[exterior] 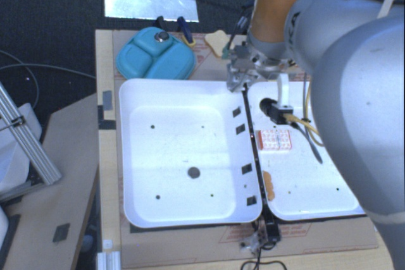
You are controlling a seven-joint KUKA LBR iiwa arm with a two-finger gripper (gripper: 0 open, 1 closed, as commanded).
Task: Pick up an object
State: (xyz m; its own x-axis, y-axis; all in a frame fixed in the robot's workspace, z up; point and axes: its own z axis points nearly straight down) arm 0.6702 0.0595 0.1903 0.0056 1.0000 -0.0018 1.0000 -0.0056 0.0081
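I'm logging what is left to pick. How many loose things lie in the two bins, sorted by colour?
Dark grey: 1, a small round disc in the left bin
White with red print: 1, a flat packet in the right bin
Orange-brown: 1, a small piece in the right bin
Total: 3

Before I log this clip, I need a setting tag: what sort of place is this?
Probably a robotics lab test bench: a large grey robot arm with an orange band reaches over two shallow white plastic bins.
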